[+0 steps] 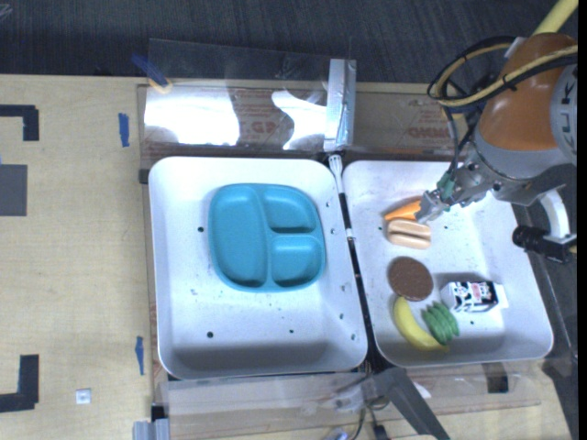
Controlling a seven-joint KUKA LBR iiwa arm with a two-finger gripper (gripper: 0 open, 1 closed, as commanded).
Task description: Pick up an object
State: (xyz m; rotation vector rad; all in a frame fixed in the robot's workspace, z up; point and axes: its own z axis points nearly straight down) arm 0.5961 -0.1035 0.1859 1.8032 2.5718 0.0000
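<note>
— Where is the gripper (435, 202)?
— Low in the right bin (514, 333), tip at the carrot (402, 213) atop the hot dog (409, 235), likely lining up a grab.
— Closed on it?
— Can't tell.

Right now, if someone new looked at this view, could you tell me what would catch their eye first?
Most likely the blue divided plate, lying alone in the left bin. Next, the grey and orange arm reaching into the right bin, its gripper at an orange carrot-like toy beside a hot dog. Nearer the front lie a brown disc, a banana, a green piece and a black-and-white carton.
</note>
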